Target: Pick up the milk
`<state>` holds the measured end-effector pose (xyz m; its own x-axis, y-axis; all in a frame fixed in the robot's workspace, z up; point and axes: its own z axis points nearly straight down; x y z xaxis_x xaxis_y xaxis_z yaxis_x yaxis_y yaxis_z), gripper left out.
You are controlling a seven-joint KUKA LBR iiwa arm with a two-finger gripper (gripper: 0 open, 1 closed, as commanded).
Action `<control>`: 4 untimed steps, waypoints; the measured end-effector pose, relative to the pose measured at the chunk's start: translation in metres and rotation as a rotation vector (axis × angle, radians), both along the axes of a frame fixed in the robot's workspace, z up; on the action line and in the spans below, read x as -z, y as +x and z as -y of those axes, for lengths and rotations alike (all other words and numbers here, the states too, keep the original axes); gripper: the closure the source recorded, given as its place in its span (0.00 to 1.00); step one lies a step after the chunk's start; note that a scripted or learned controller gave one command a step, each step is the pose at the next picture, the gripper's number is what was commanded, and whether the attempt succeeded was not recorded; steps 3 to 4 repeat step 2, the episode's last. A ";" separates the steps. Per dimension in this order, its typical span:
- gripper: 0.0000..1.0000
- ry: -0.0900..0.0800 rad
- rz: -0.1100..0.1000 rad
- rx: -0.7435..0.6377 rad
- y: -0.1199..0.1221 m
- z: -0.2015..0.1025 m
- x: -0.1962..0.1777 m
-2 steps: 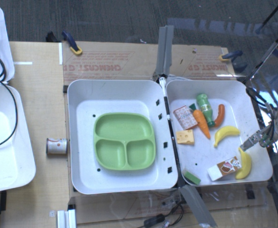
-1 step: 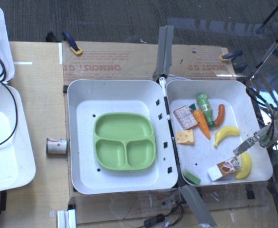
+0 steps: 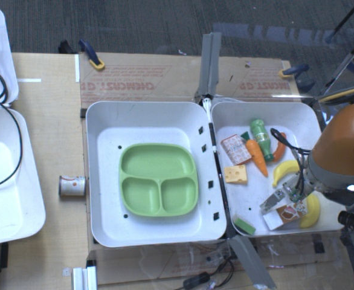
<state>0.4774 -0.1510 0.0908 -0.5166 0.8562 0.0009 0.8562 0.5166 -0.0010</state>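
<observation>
Apparently lowered over the milk carton point(image 3: 286, 213) for grasping, just beneath the gripper point(image 3: 276, 199); finger state impossible to tell.

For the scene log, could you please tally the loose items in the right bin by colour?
Green: 2, the bottle and the small flat piece
Orange: 1, the carrot
Yellow: 3, the cheese wedge and 2 bananas
Red and white: 2, the packet and the carton at the end effector
Total: 8
</observation>
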 end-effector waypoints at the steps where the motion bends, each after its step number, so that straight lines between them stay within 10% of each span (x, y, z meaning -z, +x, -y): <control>1: 1.00 0.000 0.001 0.003 0.001 0.000 -0.009; 4: 1.00 -0.001 0.001 0.078 0.000 0.040 -0.022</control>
